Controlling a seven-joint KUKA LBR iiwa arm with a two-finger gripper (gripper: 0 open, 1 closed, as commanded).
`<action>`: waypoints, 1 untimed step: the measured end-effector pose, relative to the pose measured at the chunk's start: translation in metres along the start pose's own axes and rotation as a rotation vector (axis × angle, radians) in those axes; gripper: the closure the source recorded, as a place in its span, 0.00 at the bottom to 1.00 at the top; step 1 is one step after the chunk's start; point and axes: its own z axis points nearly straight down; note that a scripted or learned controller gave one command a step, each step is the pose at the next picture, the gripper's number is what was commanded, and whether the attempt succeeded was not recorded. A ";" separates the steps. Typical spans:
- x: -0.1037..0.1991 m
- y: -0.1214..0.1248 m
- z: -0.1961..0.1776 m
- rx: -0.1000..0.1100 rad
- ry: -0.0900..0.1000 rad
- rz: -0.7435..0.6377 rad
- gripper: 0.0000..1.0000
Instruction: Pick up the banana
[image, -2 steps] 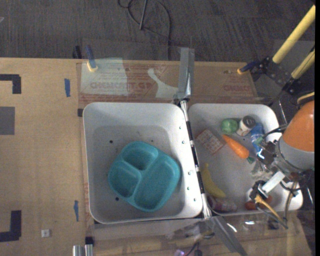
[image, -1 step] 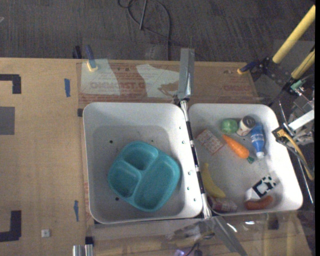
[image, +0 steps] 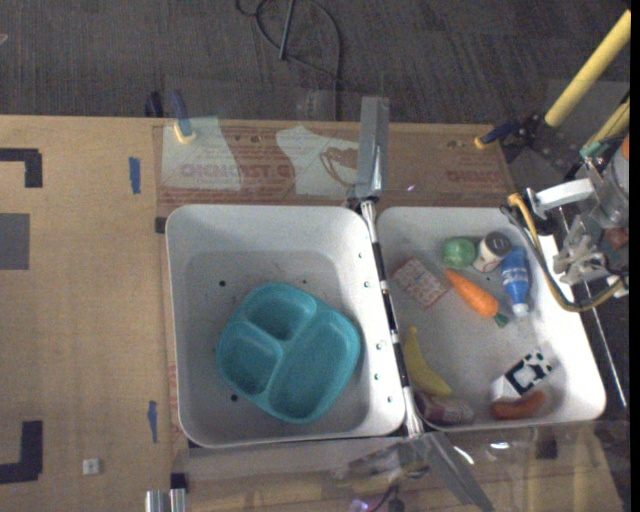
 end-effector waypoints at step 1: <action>0.065 0.065 0.026 0.000 0.000 -0.018 1.00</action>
